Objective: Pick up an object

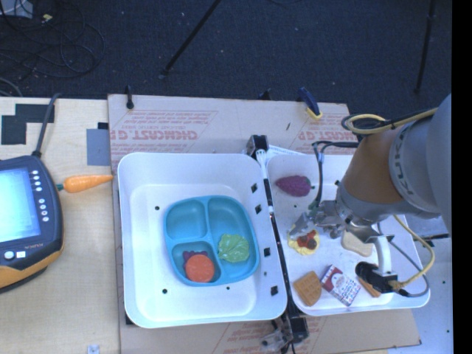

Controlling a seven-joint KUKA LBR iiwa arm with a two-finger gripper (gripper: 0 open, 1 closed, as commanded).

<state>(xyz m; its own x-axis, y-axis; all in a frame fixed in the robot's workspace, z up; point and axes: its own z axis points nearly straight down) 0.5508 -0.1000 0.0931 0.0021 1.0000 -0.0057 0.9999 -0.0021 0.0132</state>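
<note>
The left white bin [140, 198] holds a blue divided plate [212, 239] carrying a green leafy piece [234, 248] and a red round piece [199, 268]. The right white bin [420, 293] holds a purple piece [294, 186], a yellow-red toy [304, 243] beneath the end effector [313, 223], a tan cracker [307, 287] and a small red-white packet [339, 285].

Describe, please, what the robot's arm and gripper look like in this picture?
The arm is a thick, rounded grey tube with a broad orange band above the wrist. Yellow and black cables loop along it. The gripper is a small grey metal assembly.
</note>
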